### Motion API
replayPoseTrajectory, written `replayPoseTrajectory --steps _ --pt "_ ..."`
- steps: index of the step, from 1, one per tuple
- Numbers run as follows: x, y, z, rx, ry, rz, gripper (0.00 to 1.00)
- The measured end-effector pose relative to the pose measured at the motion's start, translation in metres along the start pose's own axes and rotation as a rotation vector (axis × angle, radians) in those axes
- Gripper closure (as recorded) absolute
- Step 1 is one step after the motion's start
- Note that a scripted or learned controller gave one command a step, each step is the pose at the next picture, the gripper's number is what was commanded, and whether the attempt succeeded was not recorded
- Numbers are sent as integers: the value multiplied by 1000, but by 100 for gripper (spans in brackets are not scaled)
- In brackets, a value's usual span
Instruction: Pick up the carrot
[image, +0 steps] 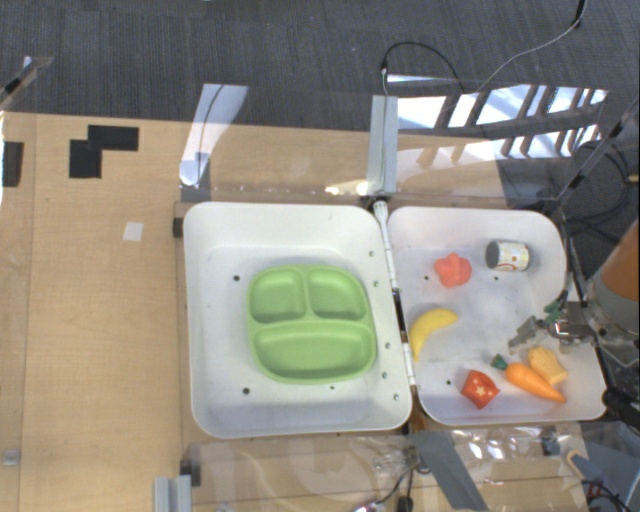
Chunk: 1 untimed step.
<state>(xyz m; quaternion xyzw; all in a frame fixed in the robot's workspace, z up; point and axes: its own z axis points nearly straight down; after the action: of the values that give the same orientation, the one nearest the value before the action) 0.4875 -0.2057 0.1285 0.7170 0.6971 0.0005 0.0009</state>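
Observation:
The orange carrot (535, 382) lies in the right bin (470, 225) near its front right corner, pointing right and toward the front. A small yellow-orange piece (546, 364) touches its far side. My gripper (540, 320) hangs at the bin's right side, just behind the carrot and the yellow-orange piece. Its fingers (523, 333) stand open and apart, with nothing between them.
The right bin also holds a red strawberry-like piece (480, 389) left of the carrot, a yellow banana (430, 328), a pink-red piece (453, 270) and a small can (508, 256) lying at the back. A green divided plate (310, 323) sits in the left bin (215, 300).

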Motion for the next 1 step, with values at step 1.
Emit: replayPoseTrajectory --steps 1 --pt "20 2 38 -11 -4 11 0"
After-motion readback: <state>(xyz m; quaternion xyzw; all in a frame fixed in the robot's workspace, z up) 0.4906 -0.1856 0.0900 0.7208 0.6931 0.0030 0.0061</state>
